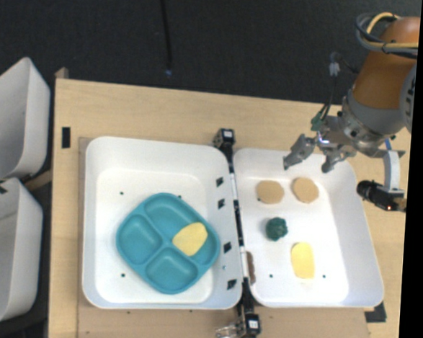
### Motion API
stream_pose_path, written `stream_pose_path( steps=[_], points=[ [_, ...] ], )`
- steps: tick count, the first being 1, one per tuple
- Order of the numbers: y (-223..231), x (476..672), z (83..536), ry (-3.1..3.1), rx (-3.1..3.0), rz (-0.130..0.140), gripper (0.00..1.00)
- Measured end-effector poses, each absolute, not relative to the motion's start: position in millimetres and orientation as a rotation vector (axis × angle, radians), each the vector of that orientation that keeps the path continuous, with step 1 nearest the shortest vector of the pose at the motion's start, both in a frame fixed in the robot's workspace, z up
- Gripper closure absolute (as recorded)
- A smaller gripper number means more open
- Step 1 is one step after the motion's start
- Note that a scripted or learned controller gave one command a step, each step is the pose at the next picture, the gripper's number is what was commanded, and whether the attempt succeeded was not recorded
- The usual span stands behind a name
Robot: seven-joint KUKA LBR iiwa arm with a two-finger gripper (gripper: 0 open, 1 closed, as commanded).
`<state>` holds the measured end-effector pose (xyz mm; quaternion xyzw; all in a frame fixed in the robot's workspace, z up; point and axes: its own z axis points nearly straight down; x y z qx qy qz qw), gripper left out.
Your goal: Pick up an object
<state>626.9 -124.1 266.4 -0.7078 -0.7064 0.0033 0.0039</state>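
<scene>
My gripper hangs open above the far edge of the right bin, with nothing between its two grey fingers. Just below it lie two tan round pieces, one to the left and one almost under the gripper. A dark green lump sits in the bin's middle. A yellow oval piece lies nearer the front.
The left bin holds a teal divided plate with a yellow piece in its right compartment. A black ridge with clips separates the bins. White containers stand off the bench's left side.
</scene>
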Motion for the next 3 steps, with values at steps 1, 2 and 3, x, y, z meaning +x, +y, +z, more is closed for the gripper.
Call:
stream_pose_path(
  steps=[1,2,3],
  points=[
    [-124,628.9,273,-2.221,-2.223,-0.002,0.00],
    [-125,626.9,210,-2.219,-2.221,0.007,0.00],
    [-122,617.8,154,-2.218,-2.224,0.005,0.00]
  ],
)
